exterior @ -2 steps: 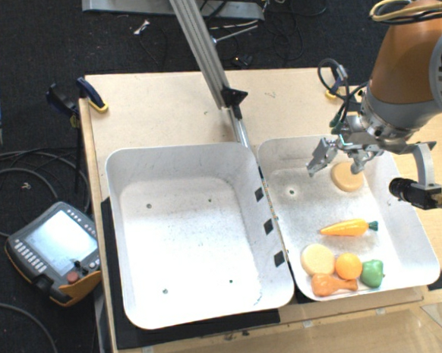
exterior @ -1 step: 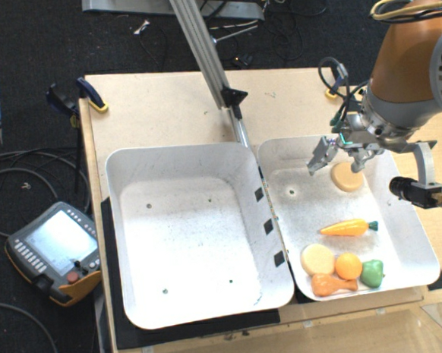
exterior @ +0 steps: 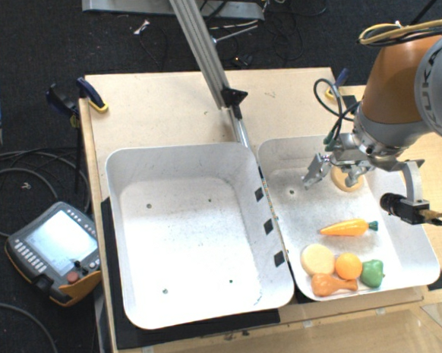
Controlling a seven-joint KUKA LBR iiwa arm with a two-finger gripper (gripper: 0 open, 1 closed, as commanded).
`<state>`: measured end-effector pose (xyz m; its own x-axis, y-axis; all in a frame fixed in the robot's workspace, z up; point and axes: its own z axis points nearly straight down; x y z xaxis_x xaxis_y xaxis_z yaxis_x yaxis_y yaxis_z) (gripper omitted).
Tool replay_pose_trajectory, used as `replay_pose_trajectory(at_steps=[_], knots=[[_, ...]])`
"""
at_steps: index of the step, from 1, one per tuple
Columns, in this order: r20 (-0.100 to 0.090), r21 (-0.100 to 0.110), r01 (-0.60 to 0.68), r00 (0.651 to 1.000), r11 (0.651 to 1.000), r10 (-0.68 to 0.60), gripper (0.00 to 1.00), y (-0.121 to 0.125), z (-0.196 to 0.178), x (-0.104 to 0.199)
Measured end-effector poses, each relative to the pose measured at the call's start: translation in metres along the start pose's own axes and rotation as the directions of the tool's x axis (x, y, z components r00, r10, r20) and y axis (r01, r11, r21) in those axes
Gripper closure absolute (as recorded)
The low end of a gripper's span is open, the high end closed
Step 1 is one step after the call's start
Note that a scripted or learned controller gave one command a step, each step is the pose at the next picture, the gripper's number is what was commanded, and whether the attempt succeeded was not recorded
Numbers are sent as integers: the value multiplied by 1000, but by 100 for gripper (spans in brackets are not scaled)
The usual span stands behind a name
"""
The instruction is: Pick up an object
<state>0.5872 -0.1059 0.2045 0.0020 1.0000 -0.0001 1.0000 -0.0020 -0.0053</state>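
Two white bins sit side by side on the table (exterior: 170, 107). My gripper (exterior: 317, 170) hangs over the far part of the right bin (exterior: 426, 262), fingers apart and holding nothing, with a tan round thing (exterior: 350, 181) just beside it. Nearer the front lie a carrot (exterior: 345, 229), an orange (exterior: 348, 265), a green pepper (exterior: 372, 273) and a pale round fruit (exterior: 317, 259), clustered together.

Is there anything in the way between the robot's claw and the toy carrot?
Nothing visible blocks it. The gripper hangs over the back of the right bin, and the carrot lies nearer the front, with bare bin floor between them. The other toy foods sit beyond the carrot, not in the path.
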Motion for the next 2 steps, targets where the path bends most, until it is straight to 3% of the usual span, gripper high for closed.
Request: replay_pose_trajectory(at_steps=[2], knots=[[0, -4, 1, 1000, 1000, -1, 0, -5, 111, 6]])
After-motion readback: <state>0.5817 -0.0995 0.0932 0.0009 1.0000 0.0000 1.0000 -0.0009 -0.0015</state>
